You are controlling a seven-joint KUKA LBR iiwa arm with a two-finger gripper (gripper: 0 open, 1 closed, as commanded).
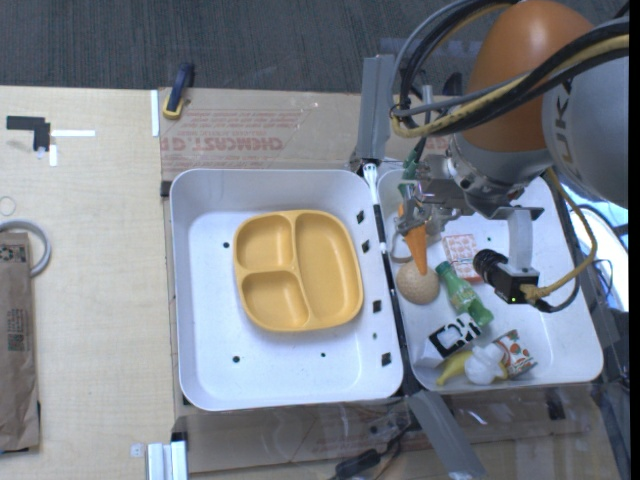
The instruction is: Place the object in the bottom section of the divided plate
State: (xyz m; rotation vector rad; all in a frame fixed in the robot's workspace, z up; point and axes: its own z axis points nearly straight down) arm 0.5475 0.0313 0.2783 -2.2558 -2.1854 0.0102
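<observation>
A yellow divided plate (298,268) lies in the middle of the left white bin (200,368), near the center of the frame. It has three parts: one long part on its right side and two smaller parts on its left, one above the other. All three parts look bare.

The right white bin (570,358) sits just beside the left one, on the right of the frame. The big grey and orange arm (530,78) reaches over its top part. The tool (418,223) hangs low over the upper left of this bin. An orange carrot (417,248) sits right at the tip of the tool, pointing down. I cannot tell if the tool is wide or narrow, or if it has the carrot.

Just below the carrot is a round tan ball (418,284), maybe a potato. Next to it lies a green bottle (464,293), tilted. A small red and white pack (460,253) lies above the bottle. Lower in the bin are a black and white thing (452,336), a yellow banana (452,369), and a white and orange toy (500,358), all close together.

A brown paper bag (15,338) lies at the left edge, on the tabletop (90,218).
</observation>
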